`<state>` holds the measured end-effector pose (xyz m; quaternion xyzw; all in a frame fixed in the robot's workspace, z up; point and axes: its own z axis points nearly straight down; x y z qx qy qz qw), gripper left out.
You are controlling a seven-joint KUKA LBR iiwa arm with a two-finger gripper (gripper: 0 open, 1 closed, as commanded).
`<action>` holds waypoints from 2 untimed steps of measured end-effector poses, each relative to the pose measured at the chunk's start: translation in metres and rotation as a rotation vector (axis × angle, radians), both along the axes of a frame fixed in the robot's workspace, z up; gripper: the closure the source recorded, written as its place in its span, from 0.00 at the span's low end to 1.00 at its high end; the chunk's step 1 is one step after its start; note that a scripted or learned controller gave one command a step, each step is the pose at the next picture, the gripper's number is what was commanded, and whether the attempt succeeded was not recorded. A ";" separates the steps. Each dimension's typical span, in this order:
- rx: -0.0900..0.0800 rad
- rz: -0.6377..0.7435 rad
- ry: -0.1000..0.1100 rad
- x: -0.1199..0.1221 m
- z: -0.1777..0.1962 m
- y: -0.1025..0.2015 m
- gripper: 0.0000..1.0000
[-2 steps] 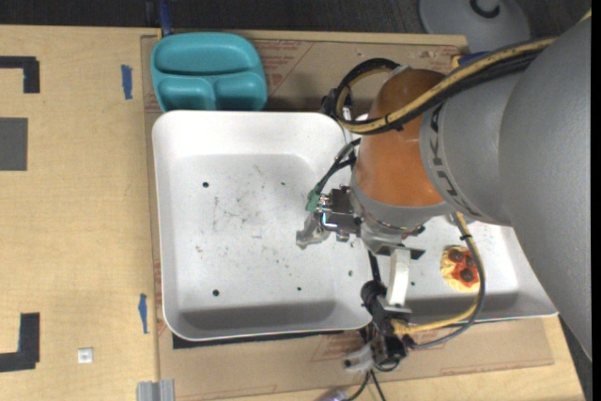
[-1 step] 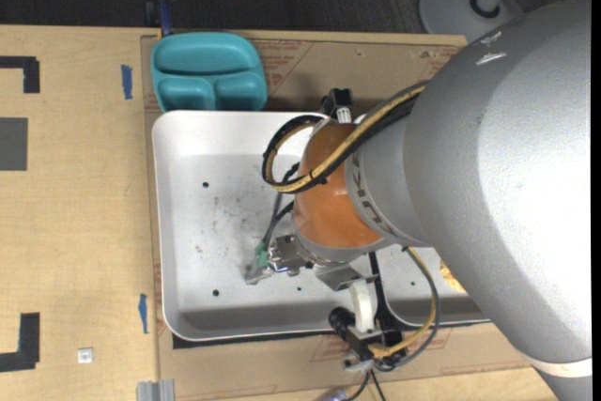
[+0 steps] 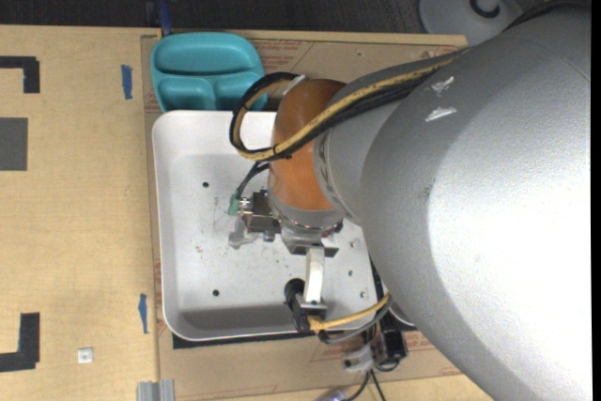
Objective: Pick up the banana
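My gripper (image 3: 252, 223) hangs low over the middle of the white bin (image 3: 183, 202), below the orange band (image 3: 299, 155) of the arm. From above it appears as a small metal cluster with a green bit at its left side. The wrist covers what lies directly beneath it. The big grey arm (image 3: 488, 202) hides the right half of the bench and whatever lies there. The bare bin floor left of the gripper carries only dark specks and scuffs.
A teal plastic tray (image 3: 205, 70) sits against the bin's far edge. The bin rests on a brown cardboard sheet (image 3: 75, 202) with black and blue tape marks. A yellow cable (image 3: 272, 122) loops around the wrist.
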<state>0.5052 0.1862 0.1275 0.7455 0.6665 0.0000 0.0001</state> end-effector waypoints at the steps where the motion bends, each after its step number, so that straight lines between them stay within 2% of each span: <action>1: 0.000 0.208 0.000 -0.026 0.111 -0.052 0.00; 2: 0.002 0.439 -0.001 -0.022 -0.041 0.027 0.00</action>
